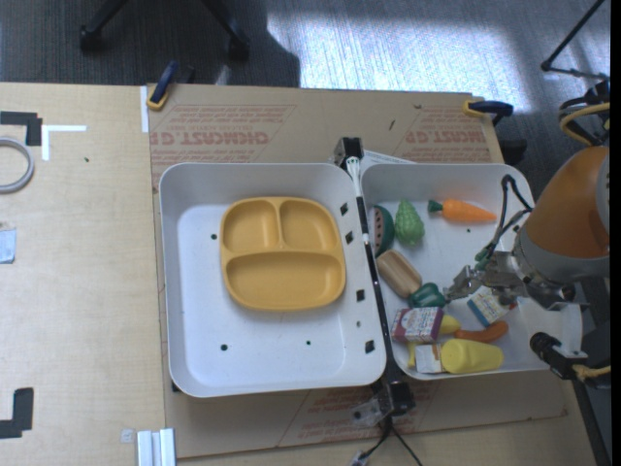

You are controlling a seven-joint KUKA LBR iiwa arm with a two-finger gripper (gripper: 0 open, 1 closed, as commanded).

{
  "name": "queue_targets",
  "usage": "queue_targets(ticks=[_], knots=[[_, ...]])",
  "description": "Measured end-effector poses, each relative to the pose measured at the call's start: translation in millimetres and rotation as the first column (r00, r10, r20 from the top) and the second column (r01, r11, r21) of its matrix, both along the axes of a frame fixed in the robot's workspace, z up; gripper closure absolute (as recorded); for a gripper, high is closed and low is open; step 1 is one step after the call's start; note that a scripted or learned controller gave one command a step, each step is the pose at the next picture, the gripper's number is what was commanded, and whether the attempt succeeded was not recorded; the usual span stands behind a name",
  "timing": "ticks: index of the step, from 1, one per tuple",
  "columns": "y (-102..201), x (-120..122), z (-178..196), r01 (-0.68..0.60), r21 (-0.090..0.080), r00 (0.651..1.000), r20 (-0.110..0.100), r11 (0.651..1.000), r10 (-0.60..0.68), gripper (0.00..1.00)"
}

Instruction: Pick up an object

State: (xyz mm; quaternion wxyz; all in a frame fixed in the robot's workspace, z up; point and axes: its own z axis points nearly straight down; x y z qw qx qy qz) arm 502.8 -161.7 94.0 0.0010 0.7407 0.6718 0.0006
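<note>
My gripper [466, 283] hangs low over the middle of the right bin [441, 178], reaching in from the right. Just left of it lie a small teal piece [425, 297] and a tan bread roll [398, 272]. A blue and white packet [483, 309] sits right under the wrist. In front of it are a maroon packet [419, 324], a yellow bottle [472, 357] and an orange-red piece [487, 333]. Farther back lie a carrot [466, 212], a green pepper [409, 223] and a watermelon slice [381, 229]. Nothing is seen in the gripper.
The left bin [194, 338] holds a yellow divided plate [282, 252]. The bins' shared wall [367, 260] runs just left of the toys. Cardboard lies under both bins. The arm's orange band [580, 212] and cables hang over the right bin's right rim.
</note>
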Motion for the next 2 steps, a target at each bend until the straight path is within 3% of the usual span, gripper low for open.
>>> queue_targets(ticks=[1, 2], knots=[[-34, 58, 0, 0.158, 0.004, 0.987, -0.002, 0.987, -0.158, 0.00], [-11, 110, -1, -0.115, -0.001, 0.993, -0.001, 0.993, 0.115, 0.00]])
